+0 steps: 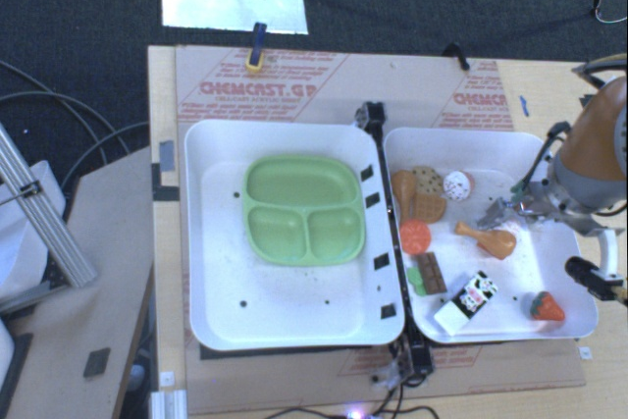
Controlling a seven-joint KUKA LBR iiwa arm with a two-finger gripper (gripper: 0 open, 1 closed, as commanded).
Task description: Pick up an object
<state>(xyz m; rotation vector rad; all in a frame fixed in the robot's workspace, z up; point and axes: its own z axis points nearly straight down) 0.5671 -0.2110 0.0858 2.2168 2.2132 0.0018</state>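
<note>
As the arm (599, 147) leaned in from the right, the table (167, 211) carried two white bins side by side. The left bin (211, 309) held a green tray (302, 211) with three wells, sitting flat near its middle. The right bin (510, 144) held all the small stuff: a milk carton (469, 301) at the front, a drumstick (488, 238) in the middle, a cookie (424, 193) toward the back left, a chocolate bar (432, 272) lying lengthwise, an orange disc (415, 236), a white ball (456, 183) and a strawberry (548, 307) in the front right corner. And the gripper (498, 211) was low over the right bin, its tip just beside the fat end of the drumstick, apparently touching or nearly so. Whether it was wide or narrow could not be told; the metal there was a blur. Nothing sat visibly between its tips. So this looked like the approach, the drumstick the likely target, not yet lifted. Next move, by my reckoning: settle squarely over the drumstick, close across its narrow width, then raise straight up, clear of the ball and disc nearby.
</note>
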